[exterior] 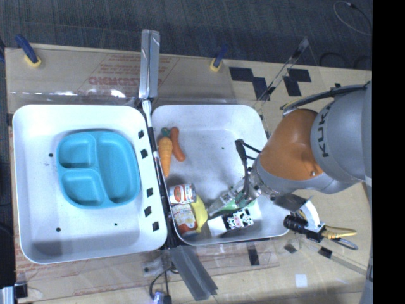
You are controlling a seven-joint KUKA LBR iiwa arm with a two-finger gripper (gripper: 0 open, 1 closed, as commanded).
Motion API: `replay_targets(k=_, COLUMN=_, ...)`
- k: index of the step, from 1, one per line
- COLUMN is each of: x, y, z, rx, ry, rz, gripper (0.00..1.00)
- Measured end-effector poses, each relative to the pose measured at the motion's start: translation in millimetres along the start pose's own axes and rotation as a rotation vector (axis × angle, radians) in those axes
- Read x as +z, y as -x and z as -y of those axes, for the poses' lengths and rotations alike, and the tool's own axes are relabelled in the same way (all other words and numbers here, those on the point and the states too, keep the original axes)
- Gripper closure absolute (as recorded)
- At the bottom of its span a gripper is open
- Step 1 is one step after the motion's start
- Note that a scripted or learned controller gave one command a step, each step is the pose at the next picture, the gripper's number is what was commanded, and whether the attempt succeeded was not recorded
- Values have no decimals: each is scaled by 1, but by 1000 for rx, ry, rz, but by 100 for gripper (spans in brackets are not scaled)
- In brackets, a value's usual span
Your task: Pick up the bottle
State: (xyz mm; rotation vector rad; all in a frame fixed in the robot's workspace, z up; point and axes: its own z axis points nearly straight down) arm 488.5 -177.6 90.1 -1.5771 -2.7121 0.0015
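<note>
Gripper (243,190) sits low in the right bin (209,122), and I read it from the right bin's front wall: it hangs just behind that wall, toward the right corner. I cannot tell from up here whether it is released or clenched; the metal at the tip blurs into what lies beneath it. Behind it the arm (316,147) swells into a smooth orange band and a rounded grey shell.

What I take for the bottle (229,201) lies on its side right under the gripper, a small clear-and-green shape, touching or nearly touching the tip; I can't separate the two. Just in front of it, against the front wall, lies a white carton with black blotches (237,221).

Left along that wall lie a can with a red-and-white label (181,194), a second red-labelled container (184,218) and a yellow piece (199,213), all bunched together. Further back, near the bin's left wall, a tapered orange carrot (165,152) lies beside a thinner red-orange one (178,144).

Beyond the left wall, the left bin (31,170) holds a glossy blue divided tray (99,168) with rounded compartments
</note>
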Motion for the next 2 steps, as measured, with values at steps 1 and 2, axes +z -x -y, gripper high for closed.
replay_targets(k=1, x=-8, y=0, z=-1, rx=-6, ry=-1, rz=-2, gripper=100)
replay_targets(k=2, x=-144, y=-34, z=-48, rx=54, ry=1, rz=2, gripper=100)
